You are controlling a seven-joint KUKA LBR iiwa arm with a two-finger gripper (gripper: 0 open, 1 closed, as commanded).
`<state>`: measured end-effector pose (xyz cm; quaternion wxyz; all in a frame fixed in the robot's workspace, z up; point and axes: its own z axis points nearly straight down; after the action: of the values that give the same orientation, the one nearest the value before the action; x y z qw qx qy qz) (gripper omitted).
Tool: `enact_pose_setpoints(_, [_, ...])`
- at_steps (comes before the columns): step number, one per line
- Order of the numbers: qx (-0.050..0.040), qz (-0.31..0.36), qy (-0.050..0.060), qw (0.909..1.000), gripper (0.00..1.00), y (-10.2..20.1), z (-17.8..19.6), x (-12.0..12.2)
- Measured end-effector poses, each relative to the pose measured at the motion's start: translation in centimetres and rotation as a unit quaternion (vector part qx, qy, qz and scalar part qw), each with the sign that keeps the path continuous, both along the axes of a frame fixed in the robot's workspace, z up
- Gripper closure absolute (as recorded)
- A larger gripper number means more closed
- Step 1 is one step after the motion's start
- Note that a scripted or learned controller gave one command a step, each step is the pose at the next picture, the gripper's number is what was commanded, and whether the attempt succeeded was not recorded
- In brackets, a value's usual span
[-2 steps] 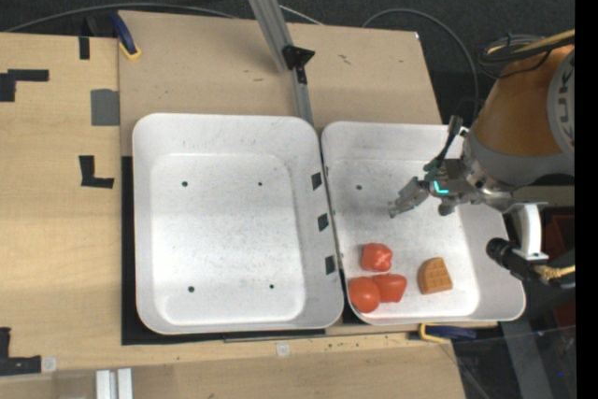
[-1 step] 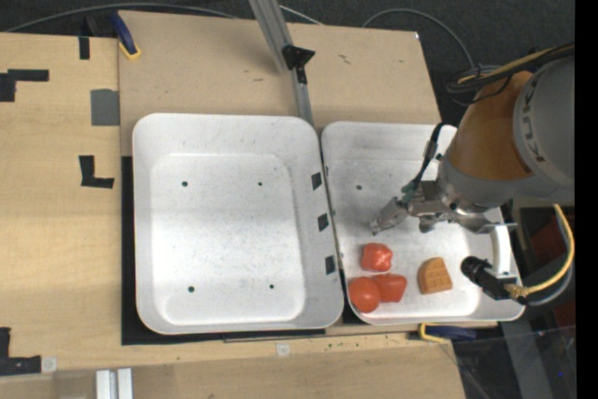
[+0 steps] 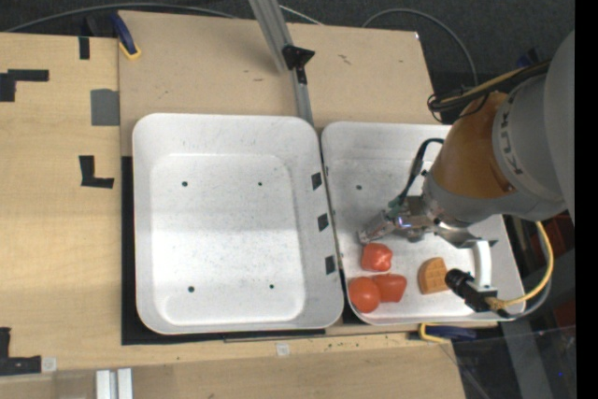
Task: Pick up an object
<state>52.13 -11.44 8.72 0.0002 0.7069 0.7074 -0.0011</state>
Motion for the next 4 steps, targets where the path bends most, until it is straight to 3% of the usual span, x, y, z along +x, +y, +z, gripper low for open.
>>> enact_pose_setpoints(1, [0.0011,0.001,0.001,1.0000,1.00,0.1,1.2,0.0])
enact_pose_setpoints(3, [0.0001,0.000,-0.003,1.0000,1.00,0.4,12.7,0.0])
enact_pose_setpoints(4, [0.0004,0.000,0.001,1.0000,1.00,0.4,11.6,0.0])
